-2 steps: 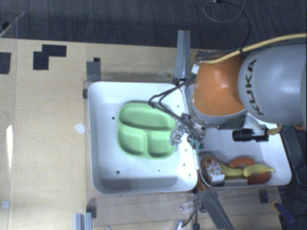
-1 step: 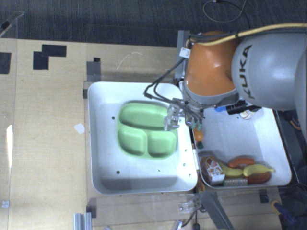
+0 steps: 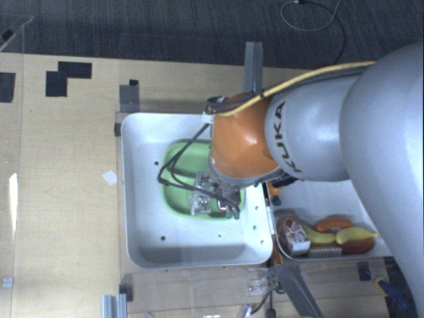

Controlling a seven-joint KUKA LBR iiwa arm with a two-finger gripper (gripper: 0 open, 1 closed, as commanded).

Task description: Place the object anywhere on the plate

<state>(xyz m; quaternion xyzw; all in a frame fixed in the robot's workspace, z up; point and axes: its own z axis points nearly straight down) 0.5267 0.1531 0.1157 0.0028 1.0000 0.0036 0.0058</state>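
Hovering low over the left bin (image 3: pixel 142 237) right now, reaching in from three o'clock with the grey arm (image 3: pixel 351 131) and the orange band (image 3: pixel 242 144). Parking the jaws above the four o'clock part of the green plate (image 3: pixel 180 177). Blocking the plate's three o'clock side with the wrist, leaving the nine o'clock half showing. Trying to read the jaws: open or closed, cannot tell, all tangled metal against the green. Cannot tell whether anything is sitting between them either.

Looping a thin black cable (image 3: pixel 173 161) out from the wrist toward nine o'clock, across the plate. Trailing a yellow cable (image 3: pixel 311 75) along the top of the arm.

Looking to four o'clock from the plate, into the right bin (image 3: pixel 311 191): lying there in a cluster near the six o'clock wall, a brown-and-white packet (image 3: pixel 295 236), an orange-red piece (image 3: pixel 333 224), a yellow banana-shaped piece (image 3: pixel 356 233) and a red piece (image 3: pixel 354 246) just under it. Resting well apart from the plate, all four, with the bin walls between. Showing pale wood tabletop (image 3: pixel 59 177) out at nine o'clock.
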